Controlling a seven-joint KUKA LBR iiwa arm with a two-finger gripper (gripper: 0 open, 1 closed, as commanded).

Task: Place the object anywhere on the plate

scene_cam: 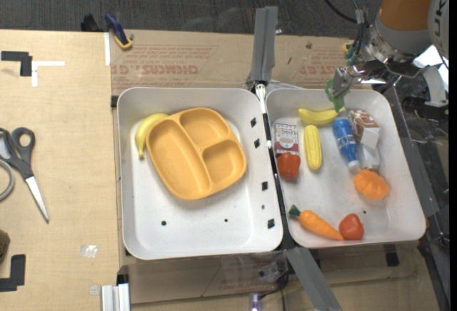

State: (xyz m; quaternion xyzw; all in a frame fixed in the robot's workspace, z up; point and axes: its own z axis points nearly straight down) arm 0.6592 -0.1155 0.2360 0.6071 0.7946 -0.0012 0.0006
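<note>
The plate (196,153), a yellow-orange divided dish with three compartments, is lying tilted across the upper part of the left bin (193,231), and I am taking it as my marker. A yellow banana (146,130) is curling against the plate's upper left rim, partly tucked under it.

Right of the plate, past the divider, the right bin (325,202) is holding the loose things: a small red-and-white carton (286,137) sitting nearest the plate with a red tomato (288,165) just below it, a corn cob (313,147) standing lengthwise beside them, a second banana (318,115) lying above the cob, a blue bottle (345,139), a brown-and-white carton (365,125), an orange (372,185), a carrot (318,225) and a red pepper (351,227).

The gripper (341,85) is hanging over the right bin's upper rim, well to the right of the plate, above the second banana. Something green (334,94) is showing at its tips, but I cannot tell whether it is gripped.

Far left of the plate, scissors (25,167) are resting on the wooden bench (57,231).
</note>
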